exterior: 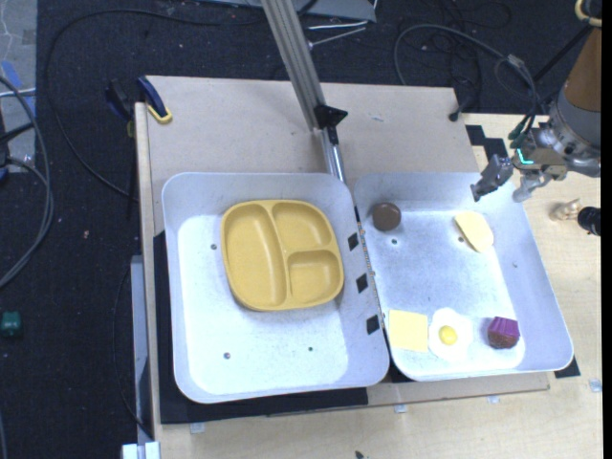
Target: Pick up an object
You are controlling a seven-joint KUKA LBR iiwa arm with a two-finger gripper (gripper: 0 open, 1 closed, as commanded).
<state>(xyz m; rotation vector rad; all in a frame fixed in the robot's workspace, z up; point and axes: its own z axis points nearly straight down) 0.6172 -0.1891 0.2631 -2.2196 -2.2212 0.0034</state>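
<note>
Grey arm [583,94] at right edge | gripper [505,184] spread, holding nothing, over right bin [535,256] upper corner | step: approach | nearest: yellow slice [473,230] just below-left | next: descend, pinch.

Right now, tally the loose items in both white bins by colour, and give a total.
Yellow: 3 - divided yellow plastic plate, flat square yellow cheese slice, pale yellow wedge-shaped piece
Brown: 1 - small round brown piece
White and yellow: 1 - toy fried egg
Purple: 1 - small purple lump
Total: 6
</note>
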